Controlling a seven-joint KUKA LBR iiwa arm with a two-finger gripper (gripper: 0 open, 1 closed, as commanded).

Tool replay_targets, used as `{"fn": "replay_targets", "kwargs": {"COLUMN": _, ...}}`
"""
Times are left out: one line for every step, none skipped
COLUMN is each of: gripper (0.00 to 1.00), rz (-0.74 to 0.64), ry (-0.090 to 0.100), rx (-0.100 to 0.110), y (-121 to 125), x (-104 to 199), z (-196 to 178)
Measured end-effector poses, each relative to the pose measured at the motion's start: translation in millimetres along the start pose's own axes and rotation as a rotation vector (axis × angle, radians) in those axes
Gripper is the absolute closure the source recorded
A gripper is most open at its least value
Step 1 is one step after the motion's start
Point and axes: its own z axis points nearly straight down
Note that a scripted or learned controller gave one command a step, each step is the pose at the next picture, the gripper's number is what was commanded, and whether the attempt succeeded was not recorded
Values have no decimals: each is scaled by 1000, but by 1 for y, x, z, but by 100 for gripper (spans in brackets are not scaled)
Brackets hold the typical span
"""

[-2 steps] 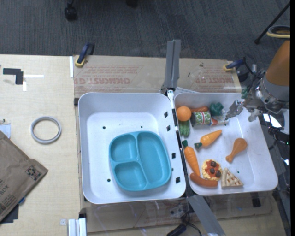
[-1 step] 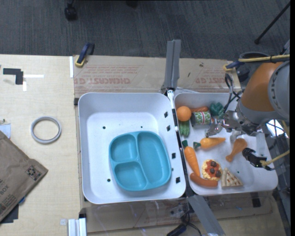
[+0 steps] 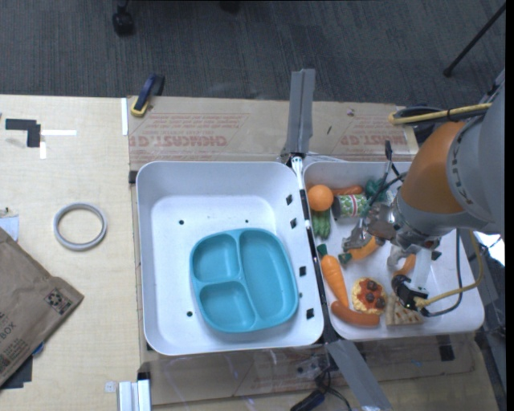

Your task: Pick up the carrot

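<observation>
Approach step. Carrot (image 3: 334, 278) lies free along left wall of right bin (image 3: 474, 317), above a sausage (image 3: 354, 315). Gripper (image 3: 377, 234) hangs low mid-bin, right of carrot; opening cannot be judged. Next: shift left, align with carrot's long axis.

Across the top of the frame we see a dark grey carpet floor (image 3: 241, 40), with a black caster (image 3: 123, 18) at the upper left and a thin black rod (image 3: 478, 40) slanting across the upper right corner. Below it, the pale wood counter (image 3: 64, 160) fills the left side. On it we find a roll of tape (image 3: 80, 225) at mid-left, a brown cardboard box (image 3: 28, 309) at the lower left, and black tape marks (image 3: 24, 128) at the upper left. A sheet of printed cardboard (image 3: 209, 128) lies along the counter's upper middle, with a blue and yellow tool (image 3: 147, 94) at its left corner. The light is even, casting soft shadows.
</observation>
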Motion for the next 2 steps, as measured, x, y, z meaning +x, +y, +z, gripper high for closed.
{"fn": "replay_targets", "kwargs": {"gripper": 100, "rz": 5, "ry": -1, "rx": 1, "y": 0, "x": -2, "z": -8}}
{"fn": "replay_targets", "kwargs": {"gripper": 100, "rz": -234, "ry": -1, "rx": -2, "y": 8, "x": 41, "z": -100}}
